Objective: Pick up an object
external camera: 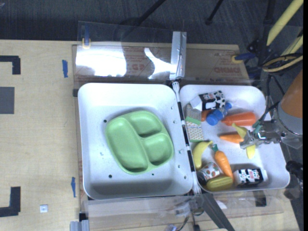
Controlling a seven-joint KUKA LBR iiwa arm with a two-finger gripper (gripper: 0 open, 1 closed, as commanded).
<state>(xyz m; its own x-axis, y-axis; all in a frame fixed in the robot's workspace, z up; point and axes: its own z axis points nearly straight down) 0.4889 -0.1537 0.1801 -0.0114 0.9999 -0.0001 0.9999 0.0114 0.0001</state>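
The right bin [250, 93] holds several toy foods. My gripper [252, 137] reaches in from the right and sits low over the bin's right side. It is on top of a yellow banana-like piece [239, 128], whose other end pokes out just below it. A large orange carrot [239, 118] lies just above the gripper and a smaller orange piece [230, 138] just to its left. The gripper's own body hides how it meets the yellow piece.
Also in the right bin are a cow-patterned carton [211, 100], a blue item [214, 117], a banana [199, 153], a carrot [223, 161], a small can [209, 171] and a second cow-patterned carton [249, 175]. In the left bin [96, 95] lies a green divided plate [139, 141].
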